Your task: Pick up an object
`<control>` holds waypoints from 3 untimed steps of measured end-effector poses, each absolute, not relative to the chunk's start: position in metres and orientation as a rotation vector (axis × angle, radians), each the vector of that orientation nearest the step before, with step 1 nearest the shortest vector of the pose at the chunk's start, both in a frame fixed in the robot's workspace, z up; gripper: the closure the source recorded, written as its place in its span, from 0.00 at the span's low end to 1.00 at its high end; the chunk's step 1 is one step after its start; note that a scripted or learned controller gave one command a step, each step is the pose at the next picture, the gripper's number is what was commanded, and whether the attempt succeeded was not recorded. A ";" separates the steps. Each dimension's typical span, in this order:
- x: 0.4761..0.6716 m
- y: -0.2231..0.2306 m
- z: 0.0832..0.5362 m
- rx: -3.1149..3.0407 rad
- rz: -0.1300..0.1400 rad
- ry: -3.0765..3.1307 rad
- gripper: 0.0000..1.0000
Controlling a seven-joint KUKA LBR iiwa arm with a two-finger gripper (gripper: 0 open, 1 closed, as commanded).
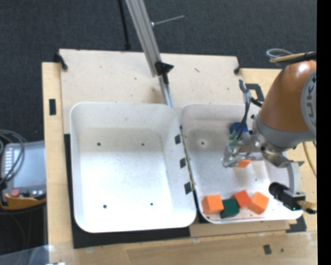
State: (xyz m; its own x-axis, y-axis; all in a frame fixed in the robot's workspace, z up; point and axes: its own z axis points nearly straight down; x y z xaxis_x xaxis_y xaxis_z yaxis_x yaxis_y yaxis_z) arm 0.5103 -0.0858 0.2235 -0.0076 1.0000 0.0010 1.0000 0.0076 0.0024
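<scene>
Listing contents of right bin (209,126): four blocks clustered along its near wall. Orange block (212,203) at the left of the row, green block (230,207) touching it, a second orange block (242,198) just behind, a third (259,202) at the right end. They probably sit there because the bin floor slopes toward that wall, though the slant of the camera makes this uncertain.

Gripper (235,159): lowered into the middle of the right bin, hanging from the grey-and-orange arm (289,106) that enters from the right. A small orange piece (243,163) shows at its tips, possibly a further block being grasped; the metal hides too much to say whether the fingers are spread or closed, or whether anything sits between them.

Left bin (127,164): white floor with a few dark specks.

Judgement: pick attempt under way at mid-bin, well apart from the row of four.
</scene>
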 end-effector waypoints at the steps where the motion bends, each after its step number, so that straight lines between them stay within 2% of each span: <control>1: 0.531 -0.037 0.216 2.212 0.003 2.230 1.00; 2: 0.544 0.009 0.216 2.212 0.004 2.230 1.00; 3: 0.571 0.052 0.236 2.212 0.006 2.229 1.00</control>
